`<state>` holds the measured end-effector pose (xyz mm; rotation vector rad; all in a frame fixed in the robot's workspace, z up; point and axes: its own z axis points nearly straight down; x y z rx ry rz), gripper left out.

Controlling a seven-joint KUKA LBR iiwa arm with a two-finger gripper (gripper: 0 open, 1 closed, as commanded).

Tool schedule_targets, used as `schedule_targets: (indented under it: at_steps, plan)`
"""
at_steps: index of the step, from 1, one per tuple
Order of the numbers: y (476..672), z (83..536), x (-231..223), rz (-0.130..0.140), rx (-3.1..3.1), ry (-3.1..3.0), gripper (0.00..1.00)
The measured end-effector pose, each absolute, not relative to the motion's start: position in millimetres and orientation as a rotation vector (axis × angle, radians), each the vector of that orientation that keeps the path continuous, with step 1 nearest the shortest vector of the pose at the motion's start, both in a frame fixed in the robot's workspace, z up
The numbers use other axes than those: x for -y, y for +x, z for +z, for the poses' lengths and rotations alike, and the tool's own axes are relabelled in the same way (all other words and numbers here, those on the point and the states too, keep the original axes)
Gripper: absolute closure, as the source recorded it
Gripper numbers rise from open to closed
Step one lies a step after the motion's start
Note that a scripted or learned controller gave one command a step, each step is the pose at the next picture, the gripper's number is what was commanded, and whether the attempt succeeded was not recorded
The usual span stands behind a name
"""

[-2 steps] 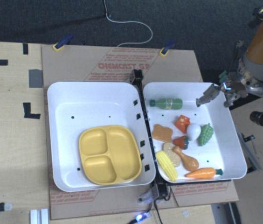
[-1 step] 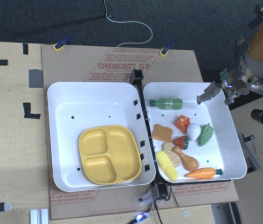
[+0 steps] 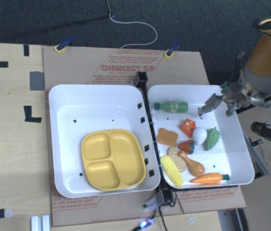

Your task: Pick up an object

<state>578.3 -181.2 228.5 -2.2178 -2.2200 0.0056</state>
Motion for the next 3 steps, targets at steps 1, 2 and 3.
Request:
schedule_targets:
  at_steps: [1,2,3]
  plan:
    - [583.1,171.1,188.3,0.007,2.220,-2.217,0.00]
    - [577.2,125.8,191.0,0.005,2.221,-2.218,0.00]
    - [577.1,82.2,190.0,0.004,2.224,-2.219,0.00]
